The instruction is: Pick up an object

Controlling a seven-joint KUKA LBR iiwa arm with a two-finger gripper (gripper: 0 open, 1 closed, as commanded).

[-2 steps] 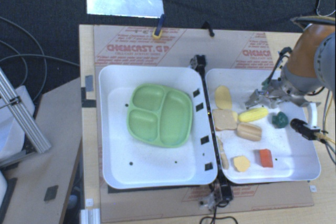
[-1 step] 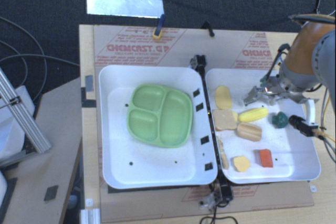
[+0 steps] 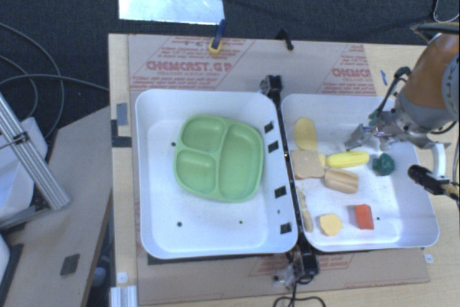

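1. The grey arm with its orange band (image 3: pixel 438 72) comes in from the right, and the two-finger metal gripper (image 3: pixel 368 131) hangs over the right shallow white bin (image 3: pixel 413 230). Fingers look spread a bit, with nothing between them as far as I can see.
2. Just under the fingertips lies a yellow banana-shaped toy (image 3: pixel 347 159), close but apart from them.
3. Right of the fingers sits a dark green lumpy piece (image 3: pixel 384 165).
4. Left of them is a pale yellow oval slice (image 3: pixel 305 133), with a tan bread-like square (image 3: pixel 308 164) below it.
5. Further below: a brown bun-shaped piece (image 3: pixel 341 180), a red block (image 3: pixel 364 216) and a yellow round chunk (image 3: pixel 330 224).
6. Way left of the fingers, the left white bin (image 3: pixel 154 226) has a green plastic divided plate (image 3: pixel 219 157).
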